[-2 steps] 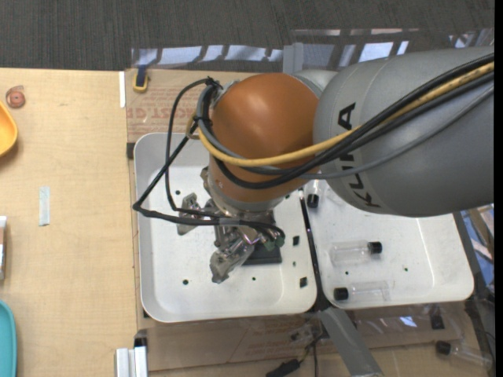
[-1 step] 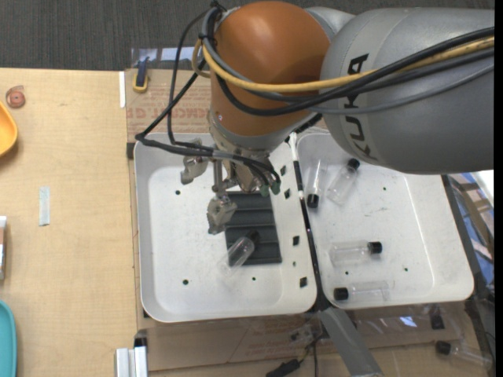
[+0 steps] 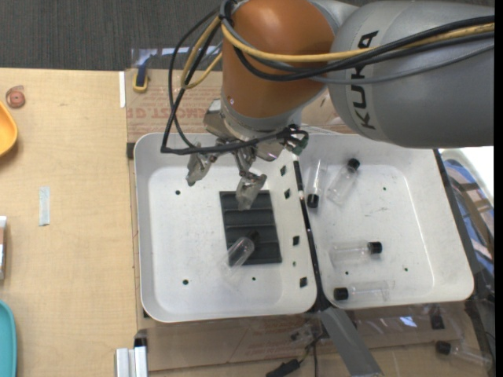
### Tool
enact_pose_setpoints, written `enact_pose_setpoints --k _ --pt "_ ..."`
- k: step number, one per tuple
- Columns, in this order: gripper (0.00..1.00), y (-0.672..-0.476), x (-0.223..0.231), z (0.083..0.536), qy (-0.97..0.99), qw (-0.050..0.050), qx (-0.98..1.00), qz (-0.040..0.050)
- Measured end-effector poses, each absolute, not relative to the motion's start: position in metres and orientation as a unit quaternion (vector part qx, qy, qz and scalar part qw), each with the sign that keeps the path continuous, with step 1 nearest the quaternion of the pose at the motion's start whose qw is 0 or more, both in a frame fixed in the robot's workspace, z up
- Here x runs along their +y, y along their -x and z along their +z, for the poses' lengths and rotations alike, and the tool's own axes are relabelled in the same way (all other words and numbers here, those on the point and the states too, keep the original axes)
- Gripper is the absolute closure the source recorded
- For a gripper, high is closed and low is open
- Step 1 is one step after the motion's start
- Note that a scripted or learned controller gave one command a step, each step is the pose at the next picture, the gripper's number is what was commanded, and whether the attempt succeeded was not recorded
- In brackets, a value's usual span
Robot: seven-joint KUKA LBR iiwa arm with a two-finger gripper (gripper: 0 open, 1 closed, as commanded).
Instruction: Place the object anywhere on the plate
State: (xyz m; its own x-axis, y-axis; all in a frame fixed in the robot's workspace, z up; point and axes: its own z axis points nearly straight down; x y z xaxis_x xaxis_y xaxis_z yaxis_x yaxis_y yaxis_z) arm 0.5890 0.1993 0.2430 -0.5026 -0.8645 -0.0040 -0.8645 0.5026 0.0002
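Well, the big grey arm with its orange band (image 3: pixel 279 45) reaches in from the right and hangs over the left shallow white bin (image 3: pixel 169 289). Its two-finger gripper (image 3: pixel 222 181) points down over the back half of that bin, the fingers spread apart with clear white floor showing between them. One fingertip (image 3: pixel 194 171) sits off to the left over bare bin floor, the other (image 3: pixel 250 188) hovers right at the far edge of the plate. Nothing is caught between them.

The plate, a dark ribbed rectangular slab (image 3: pixel 251 226), lies flat near the middle of the left bin. On its near left corner rests a small clear plastic vial (image 3: pixel 240 250), tilted on its side, partly on the slab and poking a little over its edge. It is well apart from the fingers.

In the right white bin (image 3: pixel 440 281) lie several more clear vials with black caps: one near the back (image 3: pixel 344 181), one just beside the dividing wall (image 3: pixel 309 188), one in the middle (image 3: pixel 357 250) and one along the front (image 3: pixel 361 293). Black and yellow cables (image 3: pixel 196 45) loop off the wrist. The bins sit on a pale wooden bench (image 3: pixel 63 210).
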Motion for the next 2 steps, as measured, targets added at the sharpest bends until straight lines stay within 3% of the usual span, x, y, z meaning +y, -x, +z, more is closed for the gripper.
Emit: enact_pose_setpoints --k 1,2 --pt "0.00 -0.636 0.192 0.145 0.434 0.002 0.901 0.0010" --pt "0.00 -0.660 0.170 0.092 0.192 0.002 0.981 0.0003"
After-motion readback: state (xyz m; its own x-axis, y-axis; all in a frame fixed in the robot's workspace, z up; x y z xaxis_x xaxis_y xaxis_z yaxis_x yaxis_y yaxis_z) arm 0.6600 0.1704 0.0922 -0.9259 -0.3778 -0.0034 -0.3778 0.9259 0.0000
